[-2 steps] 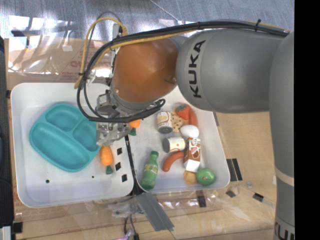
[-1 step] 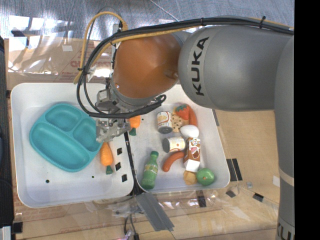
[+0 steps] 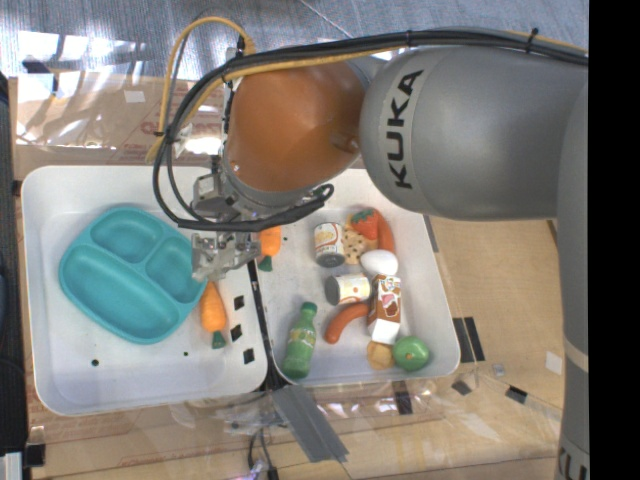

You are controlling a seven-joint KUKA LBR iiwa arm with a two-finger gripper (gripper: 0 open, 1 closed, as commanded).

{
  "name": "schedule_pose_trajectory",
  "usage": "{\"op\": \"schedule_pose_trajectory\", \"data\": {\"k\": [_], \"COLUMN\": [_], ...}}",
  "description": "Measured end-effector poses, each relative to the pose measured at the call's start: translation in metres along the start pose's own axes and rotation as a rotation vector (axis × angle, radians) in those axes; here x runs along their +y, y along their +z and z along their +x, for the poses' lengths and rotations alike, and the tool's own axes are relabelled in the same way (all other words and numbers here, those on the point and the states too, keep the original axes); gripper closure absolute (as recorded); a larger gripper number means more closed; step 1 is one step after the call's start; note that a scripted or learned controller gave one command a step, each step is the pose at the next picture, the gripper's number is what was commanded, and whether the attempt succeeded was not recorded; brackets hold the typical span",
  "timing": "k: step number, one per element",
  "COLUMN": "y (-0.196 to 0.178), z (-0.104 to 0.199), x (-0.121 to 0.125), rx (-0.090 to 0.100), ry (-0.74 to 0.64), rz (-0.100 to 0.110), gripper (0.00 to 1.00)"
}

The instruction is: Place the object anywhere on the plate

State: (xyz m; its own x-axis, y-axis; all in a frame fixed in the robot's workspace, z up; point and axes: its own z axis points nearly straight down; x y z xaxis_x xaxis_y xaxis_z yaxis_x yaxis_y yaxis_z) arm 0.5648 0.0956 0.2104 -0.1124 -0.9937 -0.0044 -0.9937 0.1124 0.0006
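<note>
Arm's orange band hides most of the gripper (image 3: 222, 258), so I cannot tell its opening or whether it grips anything; toy carrot (image 3: 213, 309) lies just below it, apparently touching the teal plate (image 3: 120, 273) edge.

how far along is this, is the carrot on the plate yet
Not yet. Done: the carrot is out of the right bin and hangs below the hand, beside the blue plate. In hand: carrying it across. Left: setting it on the plate.
</note>
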Motion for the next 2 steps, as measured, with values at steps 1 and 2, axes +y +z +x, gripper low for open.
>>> {"op": "schedule_pose_trajectory", "data": {"k": [1, 2], "y": [0.068, 0.016], "z": [-0.014, 0.058], "x": [0.019, -0.066], "rx": [0.004, 0.006], "ry": [-0.242, -0.226], "rz": [-0.006, 0.006], "gripper": [1.0, 1.0]}}
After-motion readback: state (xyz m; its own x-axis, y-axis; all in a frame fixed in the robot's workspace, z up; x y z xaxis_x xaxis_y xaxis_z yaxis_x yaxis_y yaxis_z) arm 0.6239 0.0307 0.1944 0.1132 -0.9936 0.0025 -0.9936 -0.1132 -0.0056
